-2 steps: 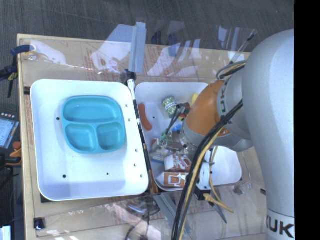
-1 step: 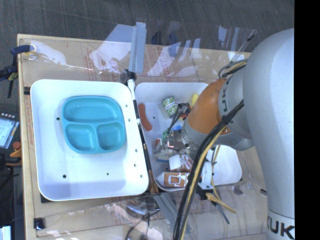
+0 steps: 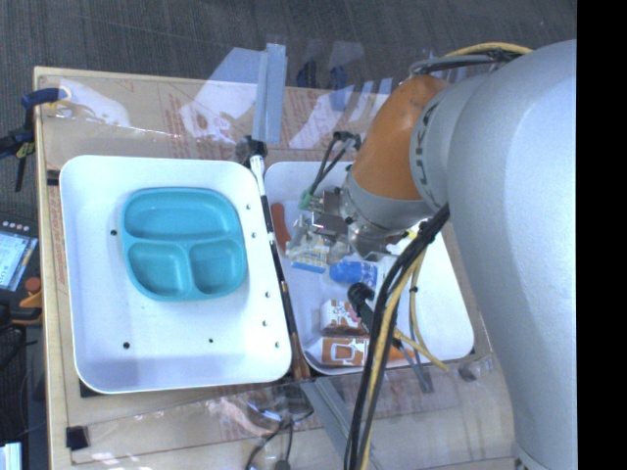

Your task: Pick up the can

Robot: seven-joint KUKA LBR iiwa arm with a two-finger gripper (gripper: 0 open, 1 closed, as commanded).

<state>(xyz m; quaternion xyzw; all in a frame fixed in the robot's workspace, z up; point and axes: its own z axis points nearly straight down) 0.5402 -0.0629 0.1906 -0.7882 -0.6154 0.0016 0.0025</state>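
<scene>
Two white bins are sitting side by side on the bench. Nearest the camera, in the right bin [image 3: 446, 336], an orange-and-white can [image 3: 345, 323] is lying by the front rim. Beyond it, the gripper [image 3: 315, 225] is hanging low over the clutter, well short of the can. Farther left, a blue divided tray [image 3: 184, 241] is resting in the left bin [image 3: 88, 321].

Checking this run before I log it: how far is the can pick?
Done: the grey arm with the orange band has reached over the right white bin. In hand: the two-finger gripper sits low among the items by the bin's left wall; nothing visibly between its fingers. Left: grasp and lift. I can't single out the can; an orange-and-white pack lies nearer the front.
</scene>
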